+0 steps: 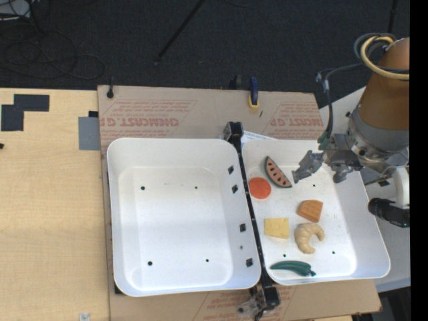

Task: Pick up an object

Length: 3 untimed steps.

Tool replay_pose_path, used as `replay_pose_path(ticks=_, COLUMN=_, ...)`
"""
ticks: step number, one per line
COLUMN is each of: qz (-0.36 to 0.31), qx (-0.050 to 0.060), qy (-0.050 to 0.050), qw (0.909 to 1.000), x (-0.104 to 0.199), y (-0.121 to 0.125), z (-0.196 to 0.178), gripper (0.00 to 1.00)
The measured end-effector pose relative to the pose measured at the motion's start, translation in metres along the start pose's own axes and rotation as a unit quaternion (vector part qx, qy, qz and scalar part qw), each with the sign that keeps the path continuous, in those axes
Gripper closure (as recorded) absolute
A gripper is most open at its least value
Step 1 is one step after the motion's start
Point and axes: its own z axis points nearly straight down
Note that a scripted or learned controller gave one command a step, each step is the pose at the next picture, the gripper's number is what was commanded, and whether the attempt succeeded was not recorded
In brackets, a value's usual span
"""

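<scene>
Gripper (324, 168) poised above right bin (374, 263), nothing held.
Fingers apparently apart, hanging near watermelon slice (277, 172), likely lining up a grasp.

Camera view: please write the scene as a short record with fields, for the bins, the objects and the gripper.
bins: left bin and right bin, white, side by side
objects in right bin: watermelon slice, red disc, orange wedge, yellow block, croissant, green pepper
gripper: gripper above the far part of the right bin, right of the watermelon slice
held object: none seen between the fingers
task state: not yet picked
</scene>
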Motion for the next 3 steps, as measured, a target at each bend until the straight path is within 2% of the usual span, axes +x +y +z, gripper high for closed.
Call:
replay_pose_path(ticks=1, qz=0.000, qx=0.009, qy=0.002, qw=1.0000, x=0.002, y=-0.012, z=0.152, gripper=0.00)
replay_pose_path(ticks=2, qz=0.000, qx=-0.001, qy=-0.001, qw=1.0000, x=-0.036, y=0.047, z=0.200, gripper=0.00)
replay_pose_path(ticks=3, qz=0.001, qx=-0.002, qy=-0.002, qw=1.0000, x=-0.092, y=0.092, z=0.194, gripper=0.00)
